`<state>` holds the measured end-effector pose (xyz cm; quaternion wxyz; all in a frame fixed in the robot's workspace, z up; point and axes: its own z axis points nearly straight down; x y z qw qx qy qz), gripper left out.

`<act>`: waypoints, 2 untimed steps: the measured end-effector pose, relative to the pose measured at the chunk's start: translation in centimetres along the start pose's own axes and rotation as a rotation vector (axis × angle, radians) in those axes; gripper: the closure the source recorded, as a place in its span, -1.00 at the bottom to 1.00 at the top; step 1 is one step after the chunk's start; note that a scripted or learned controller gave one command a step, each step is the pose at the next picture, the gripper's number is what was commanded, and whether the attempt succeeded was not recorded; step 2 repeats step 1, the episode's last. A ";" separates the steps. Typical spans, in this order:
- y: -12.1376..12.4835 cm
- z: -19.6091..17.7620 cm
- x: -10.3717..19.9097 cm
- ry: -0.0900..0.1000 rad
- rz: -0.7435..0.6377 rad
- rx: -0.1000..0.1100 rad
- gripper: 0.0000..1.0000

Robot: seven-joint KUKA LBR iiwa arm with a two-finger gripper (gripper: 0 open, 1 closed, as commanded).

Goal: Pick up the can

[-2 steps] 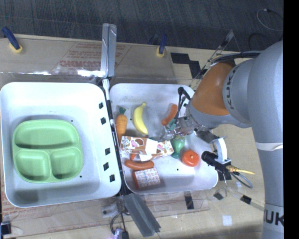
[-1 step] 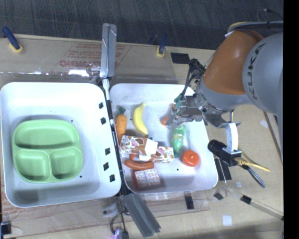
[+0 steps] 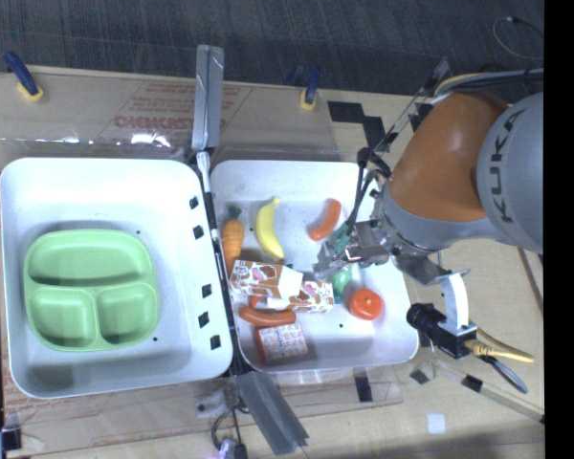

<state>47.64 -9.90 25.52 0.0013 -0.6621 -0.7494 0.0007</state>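
The can point(image 3: 285, 344) is a short red-brown tin with a printed label. It lies on its side near the front wall of the right bin point(image 3: 297, 172). My gripper point(image 3: 335, 254) hangs low over the middle of that bin, behind and to the right of the can and apart from it. A small green item point(image 3: 342, 279) sits just under the gripper, and an orange-red tomato point(image 3: 365, 303) lies beside it. The arm's grey wrist and orange band point(image 3: 445, 161) cover the bin's right edge.
In the right bin also lie a carrot point(image 3: 231, 237), a banana point(image 3: 269, 228), a red sausage point(image 3: 324, 219), a printed carton point(image 3: 279, 285) and another sausage point(image 3: 268, 316) between carton and can. The left bin point(image 3: 19, 189) holds a green divided tray point(image 3: 91, 290).
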 end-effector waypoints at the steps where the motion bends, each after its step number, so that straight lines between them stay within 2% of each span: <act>1: 0.0 0.0 0.0 0.000 0.000 0.000 -1.00; 2: 0.0 0.0 0.0 0.000 0.000 0.000 -1.00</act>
